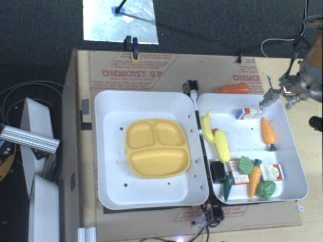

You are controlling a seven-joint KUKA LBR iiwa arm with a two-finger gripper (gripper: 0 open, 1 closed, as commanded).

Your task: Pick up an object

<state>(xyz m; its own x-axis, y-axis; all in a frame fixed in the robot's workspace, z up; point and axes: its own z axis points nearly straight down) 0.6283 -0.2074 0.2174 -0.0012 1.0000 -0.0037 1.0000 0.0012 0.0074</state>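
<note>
So the pick hasn't really happened yet as far as anyone can judge from this shot: the tool (268,98) hangs over the upper right corner of the right-hand shallow white bin (298,173), close to the small red-and-white carton (249,114), and nothing sits between its prongs. Whether those prongs are apart or together, honestly can't tell, it's too small and blurry at that edge. Everything that could be picked lies loose in that bin: the carton near the top, an orange plastic carrot (267,132) just right of it, a yellow plastic banana (206,127) and a yellow corn cob (222,145) along the left wall, and down at the bottom a second orange carrot (254,180), a green leafy toy (246,165), another red-and-white carton (273,173) and a green lumpy piece (266,188). So basically the whole job is left: come down, close, lift. The left white bin (108,135) carries a yellow divided plastic plate (157,148). Both bins sit on a brown cardboard sheet (136,69) with red lettering on the counter, an orange toy (233,88) lies outside behind the right bin, and there's dark carpet, cables and a shiny foil square (119,14) around it.
</note>
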